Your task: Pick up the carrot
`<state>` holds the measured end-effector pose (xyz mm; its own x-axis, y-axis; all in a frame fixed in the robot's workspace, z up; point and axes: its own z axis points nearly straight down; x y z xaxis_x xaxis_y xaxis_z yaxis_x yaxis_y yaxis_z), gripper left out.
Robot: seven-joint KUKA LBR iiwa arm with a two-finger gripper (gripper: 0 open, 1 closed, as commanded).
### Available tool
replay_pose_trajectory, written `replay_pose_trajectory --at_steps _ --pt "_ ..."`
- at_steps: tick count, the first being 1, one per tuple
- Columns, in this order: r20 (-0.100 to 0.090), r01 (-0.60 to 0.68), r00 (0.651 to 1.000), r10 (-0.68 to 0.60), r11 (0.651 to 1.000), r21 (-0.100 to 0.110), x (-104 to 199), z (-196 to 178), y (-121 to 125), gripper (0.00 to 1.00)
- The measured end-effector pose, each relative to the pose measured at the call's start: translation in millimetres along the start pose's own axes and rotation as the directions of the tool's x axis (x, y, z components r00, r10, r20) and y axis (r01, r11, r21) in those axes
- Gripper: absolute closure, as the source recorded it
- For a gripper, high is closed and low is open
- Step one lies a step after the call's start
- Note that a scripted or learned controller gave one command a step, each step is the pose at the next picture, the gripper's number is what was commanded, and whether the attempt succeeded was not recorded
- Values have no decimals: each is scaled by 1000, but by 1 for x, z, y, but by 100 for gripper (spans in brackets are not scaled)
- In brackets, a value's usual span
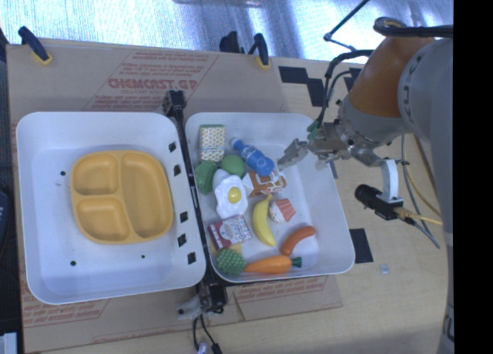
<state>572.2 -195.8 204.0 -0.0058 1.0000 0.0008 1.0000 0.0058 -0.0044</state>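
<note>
The carrot (269, 265) lies along the near wall of the right bin (339, 225), lengthwise, its green top pointing right, with a green ridged piece (229, 260) touching its left end and a sausage (297, 238) just behind it. I judge the step in hand to be the approach: the hand (296, 152) hangs over the far right part of that bin, well apart from the carrot, its fingers apart and holding nothing. To do it well, it should come down with the fingers straddling the carrot's short width, near its middle. The near wall leaves little room on that side, and the sausage crowds the other, so a nudged neighbour is the risk. Farther in, a banana (263, 220), a fried egg (231, 195) and a blue bottle (254, 157) fill the bin's middle. The left bin (38, 268) holds a yellow tray (122, 195).
</note>
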Motion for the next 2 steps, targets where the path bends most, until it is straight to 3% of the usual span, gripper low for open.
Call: replay_pose_trajectory --at_steps 1,2 --pt "-1 56 998 -56 998 2 37 73 -55 0" --pt "0 347 938 -347 938 -2 27 112 -95 0"
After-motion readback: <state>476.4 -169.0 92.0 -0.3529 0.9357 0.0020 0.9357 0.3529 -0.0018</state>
